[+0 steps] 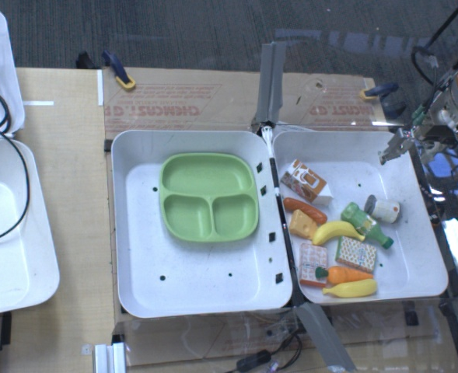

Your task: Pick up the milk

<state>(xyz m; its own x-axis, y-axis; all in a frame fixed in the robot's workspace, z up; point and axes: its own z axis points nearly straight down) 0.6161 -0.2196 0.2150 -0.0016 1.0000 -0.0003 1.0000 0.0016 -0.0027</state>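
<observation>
corn (351, 288) front of right bin | milk (303, 181) untouched | jaws (406, 134) above right rim, state unclear

Claw (396, 148) fingers too small

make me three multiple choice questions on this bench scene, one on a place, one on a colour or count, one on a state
1. Where does the milk carton lie?
A. in the right bin, near its back left corner
B. on the green divided plate
C. on the bench outside both bins

2. How many compartments does the green divided plate have?
A. two
B. three
C. five

3. How does the gripper stand to the milk carton?
A. closed around it
B. lifting it above the bin
C. apart from it, over the right bin's far right rim

Answers:
1 A, the carton rests by the divider wall at the back of the right bin.
2 B, one wide section behind and two smaller ones in front.
3 C, bare bin floor shows between gripper and carton.
</observation>
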